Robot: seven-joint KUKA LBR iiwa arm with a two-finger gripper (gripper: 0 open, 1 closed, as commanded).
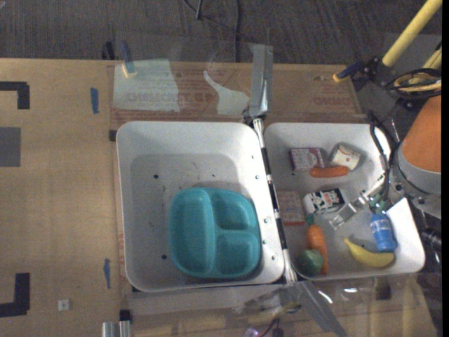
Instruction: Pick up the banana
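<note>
The yellow banana (369, 253) lies in the front right corner of the right bin (415, 257), curved side toward the front wall. A blue bottle (382, 232) stands just behind it, touching or nearly touching. My gripper (345, 213) hangs low over the middle of the right bin, up and to the left of the banana, between a small milk carton (324, 201) and the blue bottle. Nothing shows between its metal tips. The arm's orange band (428, 140) sits at the right edge.
An orange carrot (317, 239) and a green round fruit (312, 260) lie left of the banana. A sausage (328, 171), a purple box (306, 159) and a white cup (346, 156) sit at the back. A teal divided plate (214, 232) rests in the left bin (140, 188).
</note>
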